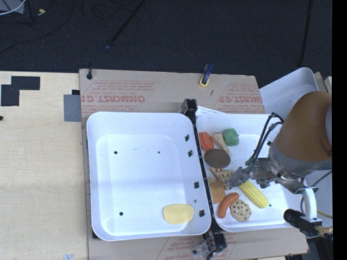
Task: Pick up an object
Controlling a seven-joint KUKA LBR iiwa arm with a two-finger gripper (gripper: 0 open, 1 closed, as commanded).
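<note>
The arm (306, 134) is reaching in from the right and sitting low over the right bin (274, 122), likely because all but one of the pickable items are lying there. The left bin (105, 145) is carrying a single yellow lemon-shaped piece (178, 213) near its bottom right corner, well apart from everything else.

In the right bin the toy food is crowding the left edge, by the divider between the bins: an orange carrot-like piece (206, 141), a green pepper-like piece (230, 137) and a tan wedge (219, 140) toward the top left, a brown round disc (217, 158) just below them, then a waffle-like piece (221, 174) and an orange block (217, 191). Near the bottom edge a corn cob (254, 194), a hot-dog sausage (227, 205) and a chocolate-chip cookie (240, 210) are lying close together.

The gripper (237, 179) is pointing left into this cluster, between the waffle-like piece and the corn cob, probably lining up on one of them. Nothing is visibly sitting between its fingers, so no object is being lifted yet. Whether the fingers are apart or together cannot be told; they are blurring into dark grey against the clutter.

The arm is covering the right bin's right edge. The orange block is partly hidden by the divider, and the wedge's identity is unclear.
</note>
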